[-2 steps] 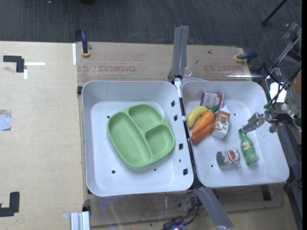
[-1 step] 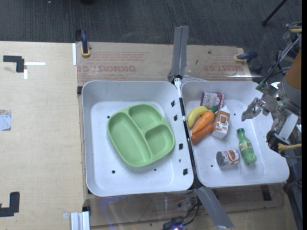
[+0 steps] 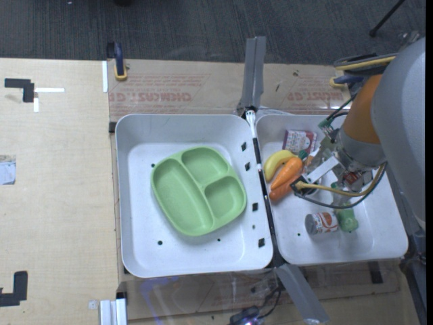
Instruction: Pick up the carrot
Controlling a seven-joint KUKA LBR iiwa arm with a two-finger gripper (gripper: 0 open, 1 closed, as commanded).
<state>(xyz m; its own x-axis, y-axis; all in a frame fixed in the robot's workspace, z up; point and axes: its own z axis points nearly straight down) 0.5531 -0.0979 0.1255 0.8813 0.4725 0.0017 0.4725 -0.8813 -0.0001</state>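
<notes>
The orange carrot (image 3: pixel 285 177) lies at the left side of the right bin (image 3: pixel 379 249), slanted, with its upper end beside a yellow banana (image 3: pixel 276 162). My gripper (image 3: pixel 314 169) hangs low in the same bin, just right of the carrot's upper end and very close to it. The grey arm with its orange band reaches down to it from the right. I cannot see the carrot between the fingers.
A green divided plate (image 3: pixel 197 189) lies in the left bin (image 3: pixel 135 242). The right bin also holds a small purple-and-white packet (image 3: pixel 299 141) at the back, a small can (image 3: pixel 321 223) on its side and a green item (image 3: pixel 348 221) near the front.
</notes>
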